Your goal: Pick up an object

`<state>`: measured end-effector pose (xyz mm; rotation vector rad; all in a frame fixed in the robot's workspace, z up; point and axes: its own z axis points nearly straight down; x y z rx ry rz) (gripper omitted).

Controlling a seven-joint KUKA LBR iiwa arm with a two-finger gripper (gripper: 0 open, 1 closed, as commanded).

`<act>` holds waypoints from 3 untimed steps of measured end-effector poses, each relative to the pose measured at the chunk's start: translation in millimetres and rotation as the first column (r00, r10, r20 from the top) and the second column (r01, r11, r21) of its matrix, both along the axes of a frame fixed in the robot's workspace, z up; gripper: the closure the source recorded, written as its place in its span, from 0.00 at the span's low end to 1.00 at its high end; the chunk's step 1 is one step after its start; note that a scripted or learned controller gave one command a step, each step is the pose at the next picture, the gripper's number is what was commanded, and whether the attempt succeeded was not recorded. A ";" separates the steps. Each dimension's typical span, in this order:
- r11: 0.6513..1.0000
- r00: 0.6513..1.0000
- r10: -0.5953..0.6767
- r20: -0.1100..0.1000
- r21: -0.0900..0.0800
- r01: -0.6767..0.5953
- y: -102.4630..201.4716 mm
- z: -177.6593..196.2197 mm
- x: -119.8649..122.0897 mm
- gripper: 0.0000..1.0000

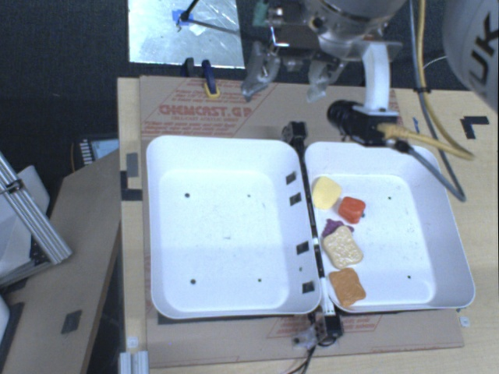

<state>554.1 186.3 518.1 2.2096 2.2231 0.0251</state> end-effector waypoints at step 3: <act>1.000 1.000 0.002 -0.012 -0.004 -0.002 48.2 28.3 43.1 0.00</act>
